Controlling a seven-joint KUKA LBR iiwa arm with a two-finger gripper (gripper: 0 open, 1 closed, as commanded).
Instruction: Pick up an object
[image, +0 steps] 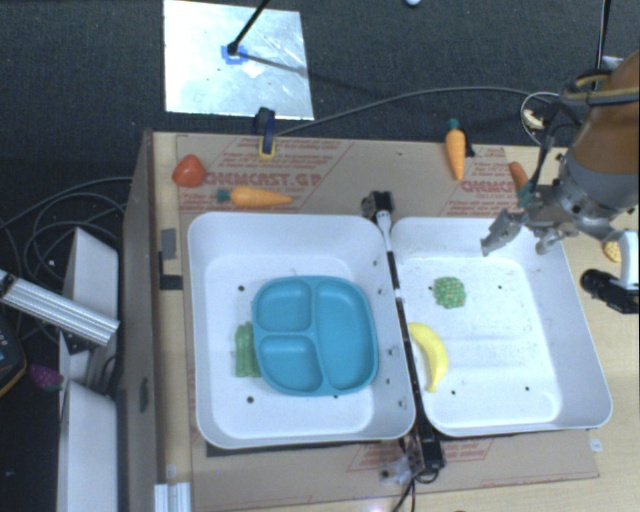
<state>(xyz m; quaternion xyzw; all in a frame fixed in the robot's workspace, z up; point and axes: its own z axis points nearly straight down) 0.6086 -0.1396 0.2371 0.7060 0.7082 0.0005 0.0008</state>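
Arm enters from the right; end effector sits over the far right corner of the right bin, fingers spread apart, nothing between them. It is above the bin's far rim area, well apart from the items inside.

Right bin contents: green bumpy ball toward the far left part of the floor; banana near the left wall, just nearer than the ball, curved, lying flat. The two are near each other but not touching.

Left bin contents: blue divided tray in the middle, three compartments, lying flat. Green object touching the tray's left edge; kind cannot be told.

On the counter beyond the bins: orange carrot lying lengthwise on the far left, red-orange round piece just left of it, second carrot far right, a small orange piece beside the arm.
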